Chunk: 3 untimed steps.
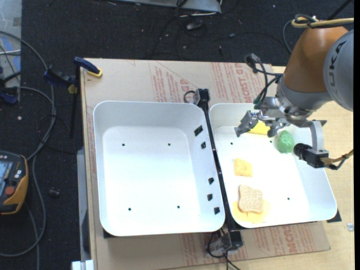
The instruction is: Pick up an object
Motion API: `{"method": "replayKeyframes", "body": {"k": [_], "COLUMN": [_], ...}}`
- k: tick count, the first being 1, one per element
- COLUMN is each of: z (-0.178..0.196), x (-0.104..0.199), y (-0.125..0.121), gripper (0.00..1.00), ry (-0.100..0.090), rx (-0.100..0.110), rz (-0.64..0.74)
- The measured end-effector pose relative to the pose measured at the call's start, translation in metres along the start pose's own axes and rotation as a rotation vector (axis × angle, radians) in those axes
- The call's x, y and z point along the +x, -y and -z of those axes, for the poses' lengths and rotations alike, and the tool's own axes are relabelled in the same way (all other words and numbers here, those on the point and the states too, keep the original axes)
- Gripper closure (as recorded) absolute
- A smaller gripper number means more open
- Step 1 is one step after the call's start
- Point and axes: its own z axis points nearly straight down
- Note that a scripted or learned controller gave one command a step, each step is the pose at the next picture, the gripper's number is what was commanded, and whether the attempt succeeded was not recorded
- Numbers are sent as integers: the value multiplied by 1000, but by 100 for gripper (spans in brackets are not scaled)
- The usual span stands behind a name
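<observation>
My gripper (260, 127) hangs over the back of the right bin (315, 184), fingers spread and open. A flat yellow piece (259, 130) lies on the bin floor just under the gap between the fingers, partly hidden by them. A green rounded object (284, 142) sits right beside the right finger (274, 130). Nearer the front lie a small yellow block (243, 167) and a tan waffle-like slice (251, 199) resting on another yellow piece (254, 216).
The left bin (107, 151) stands beside the right one, with a black divider (211, 156) between them. The arm's orange band (315, 55) looms over the right bin's back corner. A black part (312, 153) of the wrist sticks out over the right rim.
</observation>
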Motion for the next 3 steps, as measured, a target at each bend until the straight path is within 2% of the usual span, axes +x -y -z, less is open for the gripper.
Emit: {"method": "replayKeyframes", "body": {"k": [1, 2, 3], "z": [-123, -88, -79], "x": [-47, -107, -104], "y": [-46, -74, -74], "gripper": [0, 0, 100], "ry": [0, 3, 1], "rx": [7, -6, -3], "rz": [-4, -5, -1]}}
